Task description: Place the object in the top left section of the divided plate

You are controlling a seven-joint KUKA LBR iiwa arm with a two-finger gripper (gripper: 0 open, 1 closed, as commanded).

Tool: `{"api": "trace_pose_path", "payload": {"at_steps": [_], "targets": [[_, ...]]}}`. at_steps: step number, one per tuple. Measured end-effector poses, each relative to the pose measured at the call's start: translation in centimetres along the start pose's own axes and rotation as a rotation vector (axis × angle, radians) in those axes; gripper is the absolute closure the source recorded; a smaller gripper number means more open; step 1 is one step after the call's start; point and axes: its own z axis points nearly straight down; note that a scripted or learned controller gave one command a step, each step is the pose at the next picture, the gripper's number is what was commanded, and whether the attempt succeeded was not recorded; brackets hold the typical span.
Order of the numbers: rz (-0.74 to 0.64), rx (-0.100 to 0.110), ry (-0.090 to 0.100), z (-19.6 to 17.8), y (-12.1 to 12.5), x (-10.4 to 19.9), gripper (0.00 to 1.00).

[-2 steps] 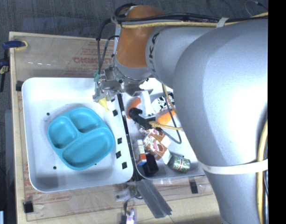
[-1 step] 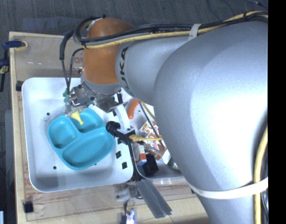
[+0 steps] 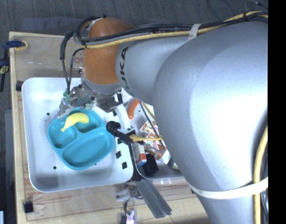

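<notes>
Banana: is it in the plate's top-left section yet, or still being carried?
Looks done: the banana lies in an upper section of the blue divided plate in the left bin. In hand: the gripper sits right above the plate's top edge; I can't tell if it has let go. Left: pulling the arm back, if the banana is free.

Blue divided plate, yellow object, white bin, perhaps orange-and-white items.

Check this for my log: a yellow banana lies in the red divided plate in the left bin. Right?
Not quite: the camera view shows the divided plate is blue, not red. The yellow banana does lie in it, in the left bin.
</notes>
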Motion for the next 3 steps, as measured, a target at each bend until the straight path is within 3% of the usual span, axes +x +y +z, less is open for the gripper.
{"api": "trace_pose_path", "payload": {"at_steps": [1,2,3], "targets": [[-0.244,-0.011,-0.002,9.3,-2.6,1.1,0.0],[-0.244,-0.011,-0.002,9.3,-2.7,1.1,0.0],[-0.231,-0.004,0.0,-0.3,-7.2,-1.9,0.0]]}}
